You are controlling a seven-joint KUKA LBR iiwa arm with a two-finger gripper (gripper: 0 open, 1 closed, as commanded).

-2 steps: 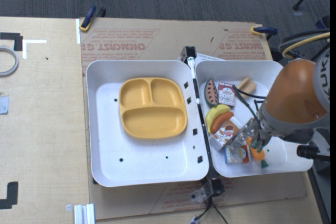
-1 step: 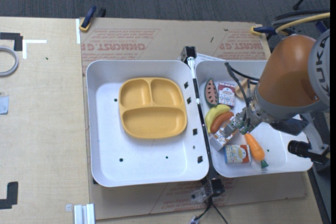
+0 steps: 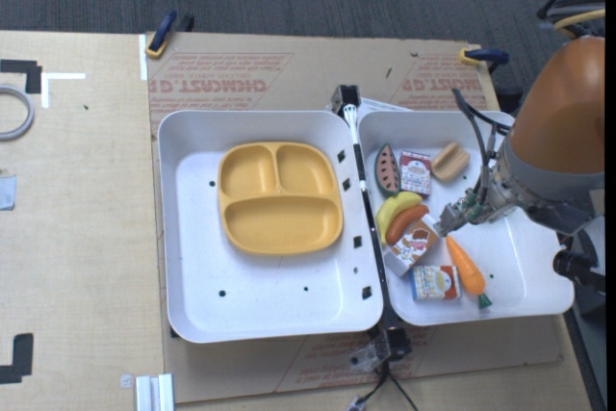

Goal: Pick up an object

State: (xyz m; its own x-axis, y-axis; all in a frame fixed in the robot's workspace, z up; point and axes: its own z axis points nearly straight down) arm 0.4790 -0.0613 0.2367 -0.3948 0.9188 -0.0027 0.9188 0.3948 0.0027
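So the worktop [image 3: 87,303] is the biggest thing here, a plywood slab with a cardboard sheet [image 3: 289,72] clamped over it and two shallow white bins sitting side by side on that. The left bin [image 3: 192,303] carries just a yellow divided plate [image 3: 280,197]. The right bin [image 3: 529,289] has all the pickable stuff, crowded toward its left half. The arm [image 3: 568,120] comes in from the right, orange band up top, and its claw [image 3: 454,214] hangs low over the middle of the right bin. Can't honestly tell whether it's spread or pressed together, the tip is just a dark tangle from this angle, and nothing is visibly pinched in it. Closest candidates, judging by eye: the carrot [image 3: 465,268] lies just below the claw, long axis running diagonally from upper left down to its green tip at lower right, and the hot dog [image 3: 406,222] with the banana [image 3: 395,210] sit just to the claw's left, both slanted. A small carton [image 3: 409,247] is nearly under the tip. Further out there's a watermelon slice [image 3: 386,168], a red box [image 3: 415,172], a bread roll [image 3: 449,161] and another little box [image 3: 435,283] near the front wall. My guess is the carton or the hot dog is the target, and the crowding there could make a clean pinch tricky.
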